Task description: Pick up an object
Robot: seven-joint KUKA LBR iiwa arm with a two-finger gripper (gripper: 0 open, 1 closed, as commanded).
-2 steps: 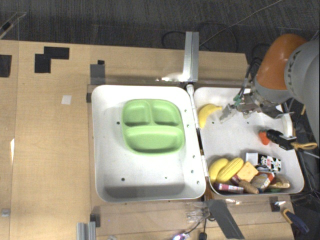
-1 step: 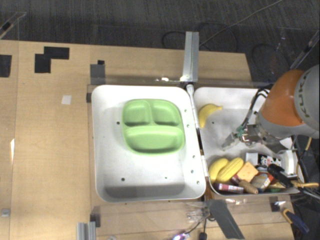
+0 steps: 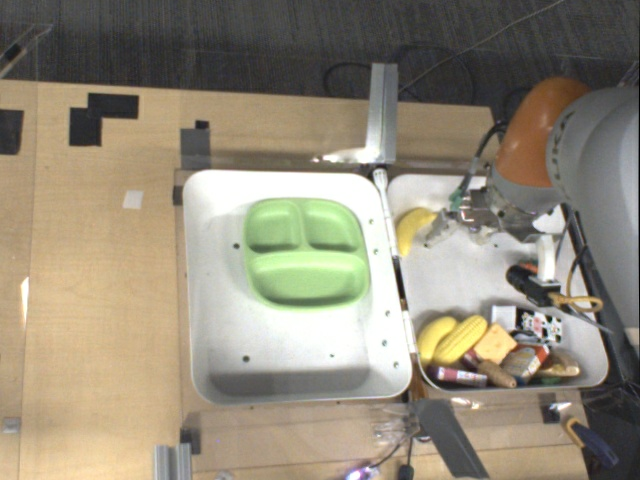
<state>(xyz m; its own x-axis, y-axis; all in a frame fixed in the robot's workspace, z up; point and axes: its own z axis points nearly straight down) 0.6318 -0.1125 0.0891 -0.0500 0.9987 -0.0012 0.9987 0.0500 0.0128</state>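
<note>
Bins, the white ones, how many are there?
2. The left bin holds a green divided plate; the right bin beside it holds bananas and small clutter.

The grey arm reaches in from the right edge, its orange band sitting just above the wrist. The wrist angles down and to the left, carrying the gripper low with its fingertips pointing leftward. The finger gap is too small to read.

Green divided tray sitting in white left bin; yellow banana and yellow-orange toys lying in white right bin; orange band showing on grey arm.
</note>
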